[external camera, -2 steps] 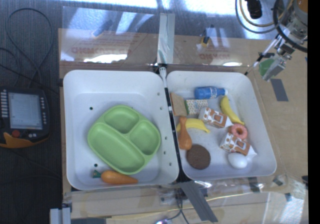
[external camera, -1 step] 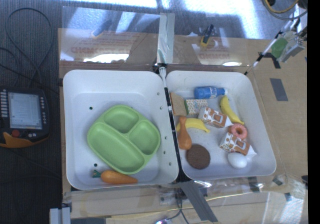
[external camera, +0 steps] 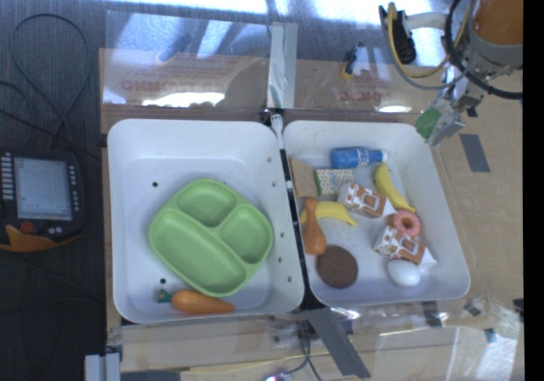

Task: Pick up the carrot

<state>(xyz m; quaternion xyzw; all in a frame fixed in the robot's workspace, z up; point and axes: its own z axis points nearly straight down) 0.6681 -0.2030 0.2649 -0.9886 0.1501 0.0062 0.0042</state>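
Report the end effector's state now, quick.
End effector: cannot be told; it is above the right bin's far corner, away from the carrot.

Green divided plate (external camera: 212, 239) in left bin (external camera: 127, 158); toy foods in right bin (external camera: 442, 201).

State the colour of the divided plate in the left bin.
Light green; the divided plate shows clearly in the camera view.

Carrot (external camera: 197, 303) in left bin (external camera: 127, 167), at its near edge, just before divided plate (external camera: 212, 237).
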